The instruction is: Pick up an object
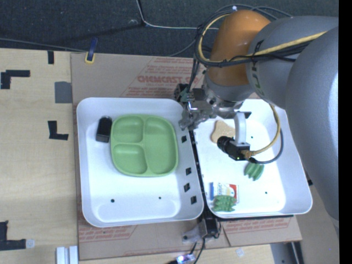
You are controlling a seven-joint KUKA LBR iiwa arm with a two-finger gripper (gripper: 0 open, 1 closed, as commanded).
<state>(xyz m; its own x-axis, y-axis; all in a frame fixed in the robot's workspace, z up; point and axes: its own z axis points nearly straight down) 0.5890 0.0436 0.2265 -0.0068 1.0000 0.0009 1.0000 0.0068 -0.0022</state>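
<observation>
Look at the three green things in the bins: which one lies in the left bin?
The green divided plate. It lies in the left bin beside a small black object, while the two smaller green items lie in the right bin.

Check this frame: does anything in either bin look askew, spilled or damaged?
Nothing stands out. The green divided plate lies flat in the left bin beside a small black object; the right bin's items sit loose but unspilled.

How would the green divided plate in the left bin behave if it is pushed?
The green divided plate looks like stiff moulded plastic, so it probably keeps its shape. It lies flat and wide on the left bin, so it would likely slide, not tip. It seems light.
</observation>
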